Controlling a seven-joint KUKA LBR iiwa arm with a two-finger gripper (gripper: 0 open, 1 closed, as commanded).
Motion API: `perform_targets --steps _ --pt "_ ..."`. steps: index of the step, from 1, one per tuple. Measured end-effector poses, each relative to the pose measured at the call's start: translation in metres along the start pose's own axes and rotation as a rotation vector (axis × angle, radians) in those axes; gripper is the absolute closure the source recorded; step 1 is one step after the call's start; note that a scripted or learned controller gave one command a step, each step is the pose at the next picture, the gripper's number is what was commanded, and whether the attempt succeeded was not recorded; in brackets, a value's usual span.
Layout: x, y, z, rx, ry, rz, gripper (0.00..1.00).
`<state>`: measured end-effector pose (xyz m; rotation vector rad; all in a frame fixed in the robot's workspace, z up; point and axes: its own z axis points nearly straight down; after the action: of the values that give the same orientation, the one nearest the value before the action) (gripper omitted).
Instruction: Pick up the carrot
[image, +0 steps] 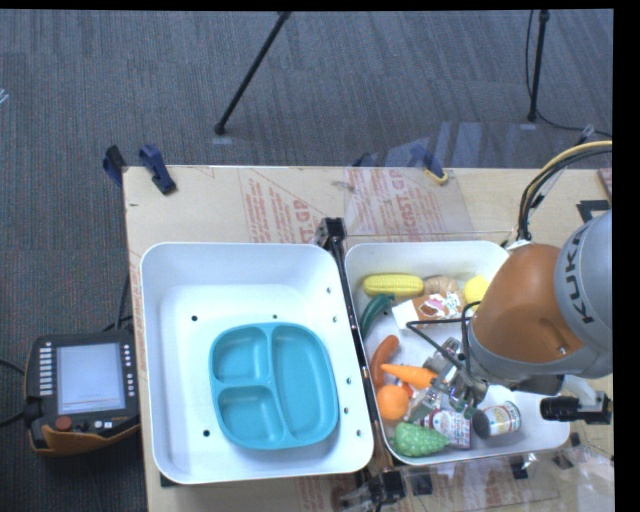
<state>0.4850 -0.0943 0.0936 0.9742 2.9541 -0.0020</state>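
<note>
A: What is the bench (250, 200) sitting in?

B: A room with grey carpet (120, 80); a pendant (85, 390) is lying to the left. Two bins are resting side by side, the left bin (170, 270) holding a blue tray (272, 385).

A: And the carrot (408, 375)?

B: Orange, tapered, lying in the right bin (480, 250) among toy food, pointing left, just beside the gripper (452, 385).

A: Is it grasping anything?

B: I cannot tell; the arm (540, 310) is hanging over it.
</note>
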Motion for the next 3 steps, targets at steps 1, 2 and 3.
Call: perform_targets --steps 1,2,3 --pt "-0.006 0.016 0.007 0.015 0.029 0.273 0.0" --pt "-0.005 0.018 -0.001 0.015 0.033 0.266 1.0" --pt "0.045 0.057 -0.097 0.012 0.022 0.382 1.0"
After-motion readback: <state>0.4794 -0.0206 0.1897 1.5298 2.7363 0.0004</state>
